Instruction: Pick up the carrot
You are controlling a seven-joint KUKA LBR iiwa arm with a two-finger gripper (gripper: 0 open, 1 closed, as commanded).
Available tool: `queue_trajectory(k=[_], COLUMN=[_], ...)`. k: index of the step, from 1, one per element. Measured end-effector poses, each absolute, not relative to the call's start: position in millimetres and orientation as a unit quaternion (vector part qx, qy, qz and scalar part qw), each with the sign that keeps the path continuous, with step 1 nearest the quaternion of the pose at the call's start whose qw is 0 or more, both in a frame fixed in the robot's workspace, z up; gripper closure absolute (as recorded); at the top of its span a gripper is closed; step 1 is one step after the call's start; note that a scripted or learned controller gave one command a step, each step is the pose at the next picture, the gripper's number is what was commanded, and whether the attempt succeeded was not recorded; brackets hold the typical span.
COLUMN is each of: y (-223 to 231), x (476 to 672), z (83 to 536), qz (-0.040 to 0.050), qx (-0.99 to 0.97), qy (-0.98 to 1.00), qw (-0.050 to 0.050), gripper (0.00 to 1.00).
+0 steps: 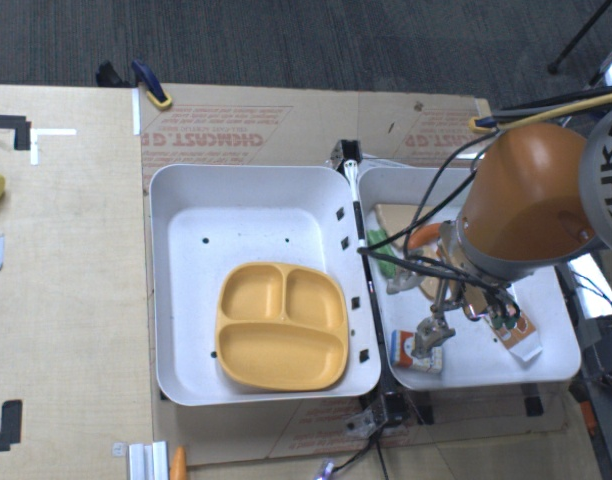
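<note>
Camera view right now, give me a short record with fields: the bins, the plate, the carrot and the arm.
left bin: holds a yellow divided plate
right bin: holds the carrot, a small packet and other items
carrot: orange, near the bin's far left, partly hidden by the arm
arm: over the right bin
gripper: low, just above the packet, apart from the carrot

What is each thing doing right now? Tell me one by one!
Yellow divided plate: flat in the left bin.
Carrot: lying in the right bin, partly hidden by the arm.
Gripper: low over the right bin, beside a small red and white packet; not on the carrot.
Tube: lying near the right bin's front corner.
</note>
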State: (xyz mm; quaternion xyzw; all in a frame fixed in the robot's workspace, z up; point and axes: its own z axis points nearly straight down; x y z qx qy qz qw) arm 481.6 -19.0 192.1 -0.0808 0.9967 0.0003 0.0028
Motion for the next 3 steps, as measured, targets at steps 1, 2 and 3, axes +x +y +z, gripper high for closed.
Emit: queue_trajectory(k=[1, 2, 3], y=[-67.1, -18.5, -73.4], x=[562.3, 507.8, 528.0], z=[192.0, 217.1, 191.5], qz=[0.0, 0.0002, -0.0003], qx=[-0.064, -0.021, 0.047], qy=[0.998, 1.0, 0.999], qw=[0.002, 0.002, 0.002], gripper=[0.0, 0.0, 0.0])
